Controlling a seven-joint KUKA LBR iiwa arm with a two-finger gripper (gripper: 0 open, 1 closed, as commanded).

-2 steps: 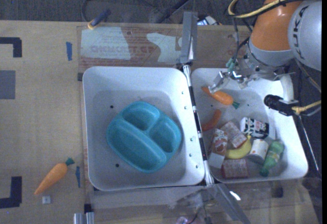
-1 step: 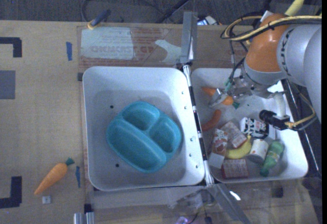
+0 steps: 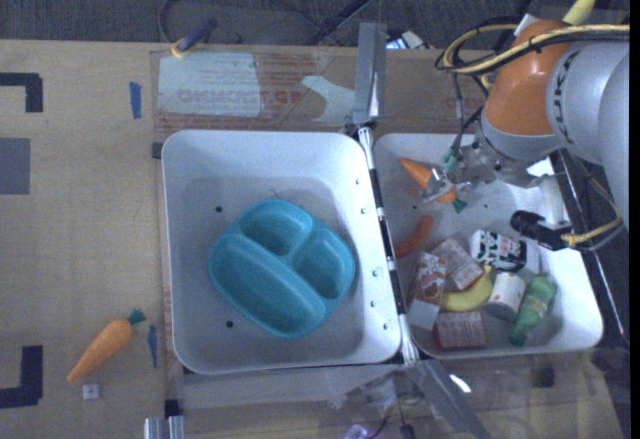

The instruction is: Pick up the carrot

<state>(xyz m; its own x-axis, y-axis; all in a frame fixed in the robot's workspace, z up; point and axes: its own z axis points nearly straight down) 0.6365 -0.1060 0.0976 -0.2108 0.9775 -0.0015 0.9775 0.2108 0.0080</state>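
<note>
**Claw at a carrot in the right bin's far corner**

Nearest, on the bare bench (image 3: 70, 257) outside the left bin (image 3: 180, 227): a loose carrot (image 3: 100, 349) with green top, lying aslant, well apart from the arm.

In the near end of the right bin (image 3: 585, 322), crowded together: a green bottle (image 3: 532, 307), a red packet (image 3: 460, 329), a white cup (image 3: 506, 293) and a banana (image 3: 468, 295), touching or nearly so. Just beyond those, snack packets (image 3: 447, 270) and a black-and-white carton (image 3: 497, 248). Close to the bin's left wall, an orange sausage shape (image 3: 413, 236), lying aslant.

In the middle of the left bin, a teal divided plate (image 3: 282, 267), lying flat.

Farther back in the right bin, near its far left corner: the bin carrot (image 3: 414, 169), orange, pointing left. Right at its thick end, the gripper (image 3: 450, 185), low over the bin floor. Too small and cluttered to tell whether the claw is spread, pressed together or pinching the carrot; contact cannot be judged either.

Above the gripper, the arm's orange band (image 3: 525, 87), with grey casing running off to the right.

Farthest, beyond both bins: a clear plastic sheet (image 3: 250, 87) flat on the bench.
</note>
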